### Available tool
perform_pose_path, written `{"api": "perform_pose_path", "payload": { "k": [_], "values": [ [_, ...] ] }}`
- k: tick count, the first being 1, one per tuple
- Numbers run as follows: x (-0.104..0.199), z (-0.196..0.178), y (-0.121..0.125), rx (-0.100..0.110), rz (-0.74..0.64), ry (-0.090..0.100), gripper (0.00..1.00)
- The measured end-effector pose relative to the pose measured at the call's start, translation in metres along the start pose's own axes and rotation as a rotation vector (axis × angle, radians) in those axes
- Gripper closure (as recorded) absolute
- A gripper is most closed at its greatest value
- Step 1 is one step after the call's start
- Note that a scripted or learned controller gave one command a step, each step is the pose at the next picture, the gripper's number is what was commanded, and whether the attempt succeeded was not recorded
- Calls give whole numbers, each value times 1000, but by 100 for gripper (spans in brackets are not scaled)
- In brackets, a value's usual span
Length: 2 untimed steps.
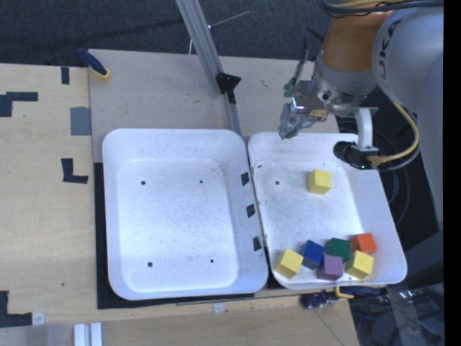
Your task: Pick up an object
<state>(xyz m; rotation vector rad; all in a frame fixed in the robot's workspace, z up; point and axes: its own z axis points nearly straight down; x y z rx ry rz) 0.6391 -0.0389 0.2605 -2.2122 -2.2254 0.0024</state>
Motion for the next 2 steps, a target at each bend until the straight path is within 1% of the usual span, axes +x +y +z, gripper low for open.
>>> {"api": "perform_pose_path", "payload": {
  "k": [1,2],
  "values": [
    [52,-3,-11,-1,-1,0,100],
    [114,9,-24,0,-2,0,100]
  ]
}}
